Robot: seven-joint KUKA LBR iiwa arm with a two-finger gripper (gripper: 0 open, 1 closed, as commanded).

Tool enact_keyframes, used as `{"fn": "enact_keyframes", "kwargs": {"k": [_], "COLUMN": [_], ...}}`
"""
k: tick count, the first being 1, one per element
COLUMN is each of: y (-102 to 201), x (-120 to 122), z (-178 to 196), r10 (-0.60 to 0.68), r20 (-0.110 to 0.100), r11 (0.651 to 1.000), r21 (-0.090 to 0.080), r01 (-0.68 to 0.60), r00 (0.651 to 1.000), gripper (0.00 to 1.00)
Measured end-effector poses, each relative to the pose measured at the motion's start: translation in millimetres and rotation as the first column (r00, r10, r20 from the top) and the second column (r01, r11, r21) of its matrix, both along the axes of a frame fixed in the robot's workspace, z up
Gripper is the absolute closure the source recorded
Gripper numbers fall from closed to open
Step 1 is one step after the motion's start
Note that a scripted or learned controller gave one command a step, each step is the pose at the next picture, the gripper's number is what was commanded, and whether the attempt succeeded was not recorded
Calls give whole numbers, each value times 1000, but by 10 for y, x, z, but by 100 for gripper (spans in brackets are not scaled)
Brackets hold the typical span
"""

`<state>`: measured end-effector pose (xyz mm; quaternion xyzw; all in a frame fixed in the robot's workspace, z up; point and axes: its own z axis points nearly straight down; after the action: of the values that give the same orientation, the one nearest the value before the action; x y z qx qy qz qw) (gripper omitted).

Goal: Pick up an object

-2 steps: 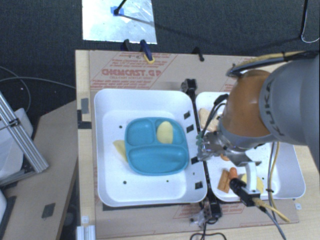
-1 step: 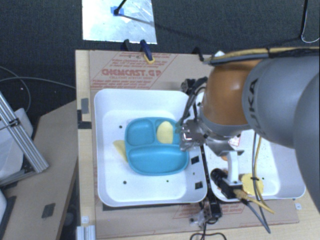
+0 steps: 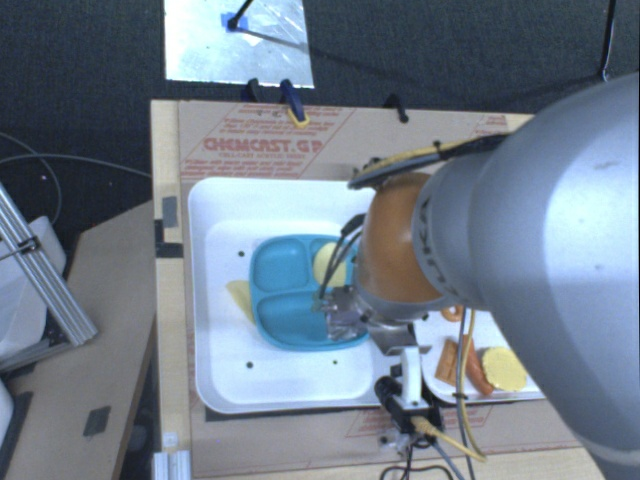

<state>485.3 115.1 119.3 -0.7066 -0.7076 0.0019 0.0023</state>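
Count of what lies under my arm

I count two white bins: the left bin (image 3: 215,298) and the right bin (image 3: 520,393), mostly hidden behind me. In the left one I see one blue divided tray (image 3: 285,293), one pale yellow ball (image 3: 327,261) and one yellow piece (image 3: 240,298) beside the tray. In the right I make out one orange stick (image 3: 447,360), one reddish sausage (image 3: 476,370) and one yellow round (image 3: 504,370).

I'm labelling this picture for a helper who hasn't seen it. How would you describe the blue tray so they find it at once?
Find the left white bin. In its middle lies the blue tray, a shallow divided dish partly under the arm. It is the bin's one bright blue thing.
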Motion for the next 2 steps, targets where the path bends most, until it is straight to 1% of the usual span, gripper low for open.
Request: {"fn": "enact_keyframes", "kwargs": {"k": [1,2], "y": [38,-78], "x": [476,1334], "z": [-339,963], "r10": [2,3], "r20": [4,24], "r11": [1000,1000], "r21": [1,0], "r01": [-2,-3], "r00": [1000,1000], "gripper": [100,100]}}
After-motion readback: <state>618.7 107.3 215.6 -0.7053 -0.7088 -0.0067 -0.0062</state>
